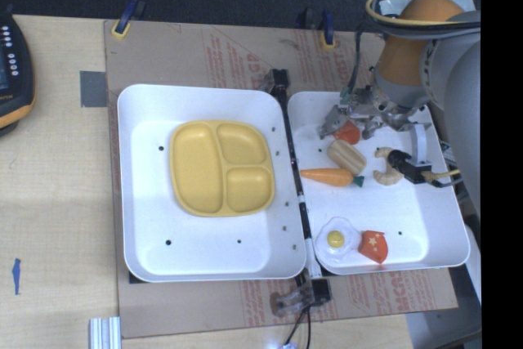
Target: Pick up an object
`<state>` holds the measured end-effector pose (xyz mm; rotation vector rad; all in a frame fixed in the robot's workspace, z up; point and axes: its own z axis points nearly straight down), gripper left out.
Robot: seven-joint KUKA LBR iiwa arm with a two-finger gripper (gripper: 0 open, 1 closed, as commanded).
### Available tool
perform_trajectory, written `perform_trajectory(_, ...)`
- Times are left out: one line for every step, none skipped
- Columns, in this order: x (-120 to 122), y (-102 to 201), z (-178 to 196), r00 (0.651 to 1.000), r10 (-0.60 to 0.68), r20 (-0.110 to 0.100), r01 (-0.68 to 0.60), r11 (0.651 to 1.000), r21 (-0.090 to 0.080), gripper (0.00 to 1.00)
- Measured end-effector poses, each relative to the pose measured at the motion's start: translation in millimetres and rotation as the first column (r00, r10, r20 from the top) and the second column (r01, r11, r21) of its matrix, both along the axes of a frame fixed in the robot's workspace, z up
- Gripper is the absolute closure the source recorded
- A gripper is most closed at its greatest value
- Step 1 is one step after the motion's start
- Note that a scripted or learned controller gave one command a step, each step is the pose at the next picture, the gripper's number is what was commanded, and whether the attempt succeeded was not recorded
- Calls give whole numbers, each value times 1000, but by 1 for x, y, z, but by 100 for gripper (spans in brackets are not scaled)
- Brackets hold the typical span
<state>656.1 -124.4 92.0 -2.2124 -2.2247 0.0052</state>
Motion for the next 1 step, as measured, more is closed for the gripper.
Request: perform_trajectory(0, -1, 11, 1000, 3, -1, -3, 1000, -1, 100)
